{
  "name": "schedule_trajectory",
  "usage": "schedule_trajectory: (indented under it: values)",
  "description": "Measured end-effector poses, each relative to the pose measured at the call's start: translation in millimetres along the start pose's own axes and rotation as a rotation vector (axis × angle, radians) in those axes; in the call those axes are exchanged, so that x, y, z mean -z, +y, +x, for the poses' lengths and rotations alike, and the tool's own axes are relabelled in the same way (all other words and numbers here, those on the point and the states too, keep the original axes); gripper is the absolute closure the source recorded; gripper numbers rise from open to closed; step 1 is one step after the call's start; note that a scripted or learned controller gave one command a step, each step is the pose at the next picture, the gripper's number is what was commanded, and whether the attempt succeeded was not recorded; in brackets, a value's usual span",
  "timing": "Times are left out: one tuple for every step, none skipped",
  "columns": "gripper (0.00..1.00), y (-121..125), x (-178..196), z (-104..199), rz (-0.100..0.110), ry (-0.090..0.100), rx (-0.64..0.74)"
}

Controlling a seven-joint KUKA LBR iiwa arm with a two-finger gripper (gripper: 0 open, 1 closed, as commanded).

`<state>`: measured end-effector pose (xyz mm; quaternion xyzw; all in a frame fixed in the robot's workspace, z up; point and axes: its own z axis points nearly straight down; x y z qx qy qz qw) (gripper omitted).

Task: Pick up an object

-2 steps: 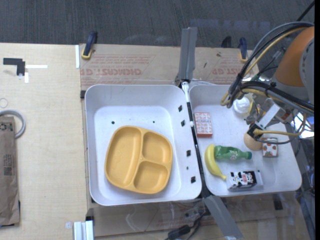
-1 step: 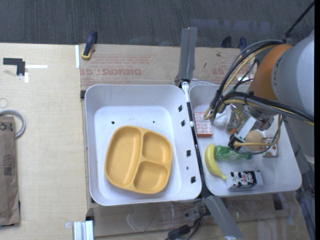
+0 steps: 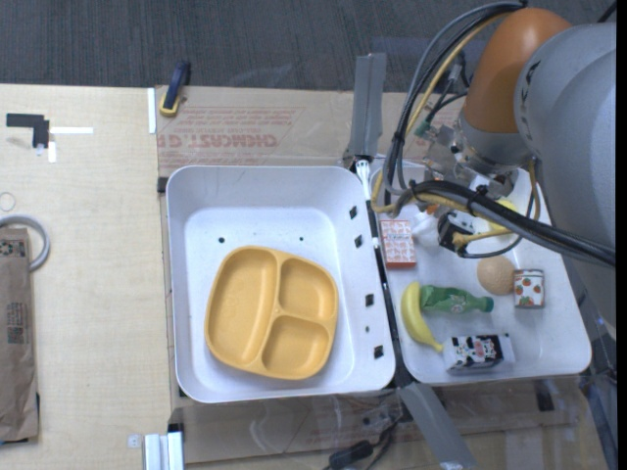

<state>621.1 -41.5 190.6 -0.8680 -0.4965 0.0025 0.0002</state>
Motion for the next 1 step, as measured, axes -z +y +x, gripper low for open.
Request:
schedule_trajectory:
  values:
    - [1.00, 12.7, 19.5, 48.3, 0.008, -0.004, 0.055]
